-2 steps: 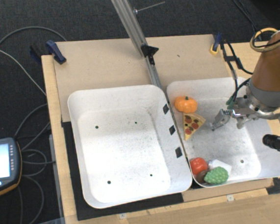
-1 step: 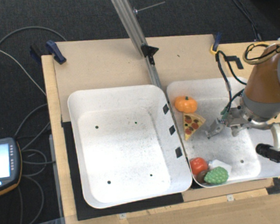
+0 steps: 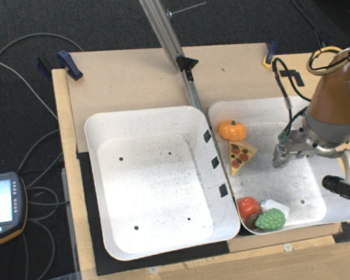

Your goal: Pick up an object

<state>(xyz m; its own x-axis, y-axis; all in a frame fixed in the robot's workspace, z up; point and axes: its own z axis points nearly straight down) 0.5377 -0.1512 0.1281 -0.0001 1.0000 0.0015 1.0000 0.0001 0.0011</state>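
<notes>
Right bin (image 3: pixel 295 109): holds a small pumpkin (image 3: pixel 232 129), a pizza slice (image 3: pixel 240 156), a tomato (image 3: pixel 248 207) and a green bumpy toy (image 3: pixel 270 219).
Left bin (image 3: pixel 148 182): bare white floor.
End effector (image 3: pixel 281 157): low over the right bin's floor, right of the pizza slice and apart from it; nothing between its fingers, spread cannot be told.
Nearest target: likely the pizza slice.
Doing it well: centre over the slice first, then descend straight and close across its narrow width, since it lies flat.
Risk: the slice sits near the bin wall, so a slanted approach may push it.

Arm (image 3: pixel 337 99) cut off at rt edge
</notes>
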